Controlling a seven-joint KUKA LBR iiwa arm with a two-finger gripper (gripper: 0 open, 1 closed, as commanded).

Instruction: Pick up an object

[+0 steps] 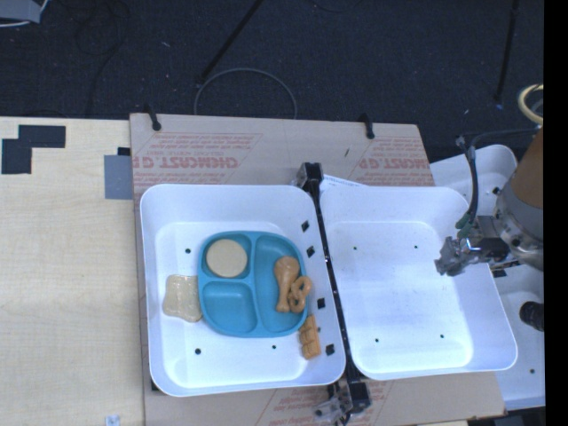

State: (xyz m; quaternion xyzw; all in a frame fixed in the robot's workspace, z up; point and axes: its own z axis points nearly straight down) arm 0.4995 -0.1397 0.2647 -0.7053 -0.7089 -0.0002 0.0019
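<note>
even, cool overhead light, soft faint shadows, mild glare on white bins (235,204), slight softness throughout

Beyond the bench we see dark carpet (373,51), speckled, with thin black cables (244,82) looping across it and a pale scrap at the far left corner. Left of the bins, a light wood tabletop (62,300) carries black tape pieces (35,145) and a grey patch (117,176). A brown cardboard sheet (266,153) with mirrored red lettering lies under the bins, two black clips (153,121) on its far edge. Light is even; shadows are soft.
</note>
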